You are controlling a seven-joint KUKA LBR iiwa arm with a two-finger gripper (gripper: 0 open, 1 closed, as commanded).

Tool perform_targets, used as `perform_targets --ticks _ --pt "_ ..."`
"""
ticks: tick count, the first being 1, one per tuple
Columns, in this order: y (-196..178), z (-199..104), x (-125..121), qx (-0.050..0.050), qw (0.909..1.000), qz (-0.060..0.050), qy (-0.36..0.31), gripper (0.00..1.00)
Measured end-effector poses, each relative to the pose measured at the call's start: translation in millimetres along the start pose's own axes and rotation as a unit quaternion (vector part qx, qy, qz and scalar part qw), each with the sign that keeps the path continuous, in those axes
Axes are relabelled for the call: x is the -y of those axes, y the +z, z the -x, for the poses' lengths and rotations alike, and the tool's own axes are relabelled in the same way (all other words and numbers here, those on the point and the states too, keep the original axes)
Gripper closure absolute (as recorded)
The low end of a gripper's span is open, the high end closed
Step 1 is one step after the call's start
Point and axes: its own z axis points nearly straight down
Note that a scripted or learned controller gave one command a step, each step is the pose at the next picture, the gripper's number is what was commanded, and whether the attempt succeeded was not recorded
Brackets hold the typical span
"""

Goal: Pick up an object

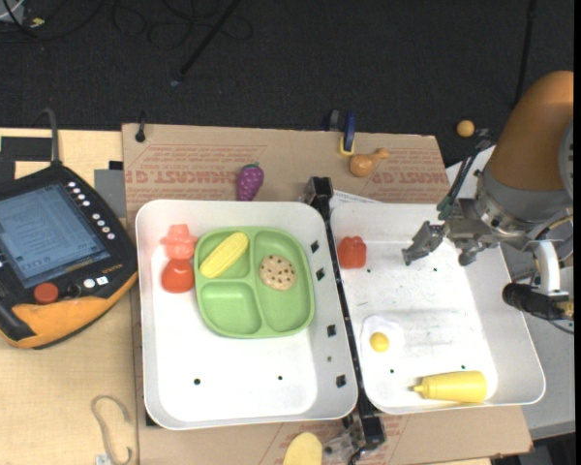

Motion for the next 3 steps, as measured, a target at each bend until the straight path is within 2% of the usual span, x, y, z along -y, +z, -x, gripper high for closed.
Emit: perform_targets --ticks 1,2,3 --pt "-7.9 0.2 -2.7 0.001 1.0000 0.007 -0.001 0.00" --pt "36.7 -1.4 1.9 0.000 1.0000 0.004 -0.001 0.00" --pt "101.1 -0.6 3.8 0.000 1.0000 0.003 -0.001 0.00"
